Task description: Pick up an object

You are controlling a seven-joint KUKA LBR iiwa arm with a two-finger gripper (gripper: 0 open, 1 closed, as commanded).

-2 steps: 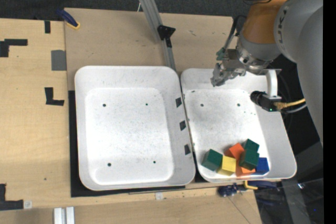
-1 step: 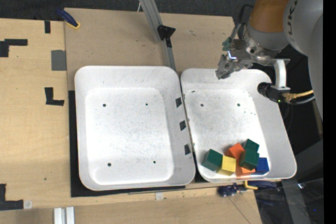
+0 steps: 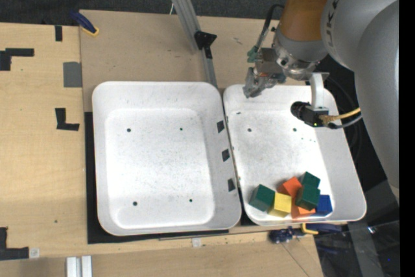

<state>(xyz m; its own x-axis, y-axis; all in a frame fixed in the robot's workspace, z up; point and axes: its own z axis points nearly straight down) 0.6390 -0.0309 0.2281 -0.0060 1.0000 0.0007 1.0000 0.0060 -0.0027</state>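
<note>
Blocks (image 3: 292, 198) unlabelled, in right bin (image 3: 272, 139)

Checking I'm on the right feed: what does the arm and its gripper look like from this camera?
The arm is bulky and rounded, light grey, with a glossy orange band above the wrist. Thin yellow and dark cables loop over the orange section, and another yellow cable runs out near a small black fitting on a white bracket. The gripper is a small, dark metallic assembly with wiring.
</note>
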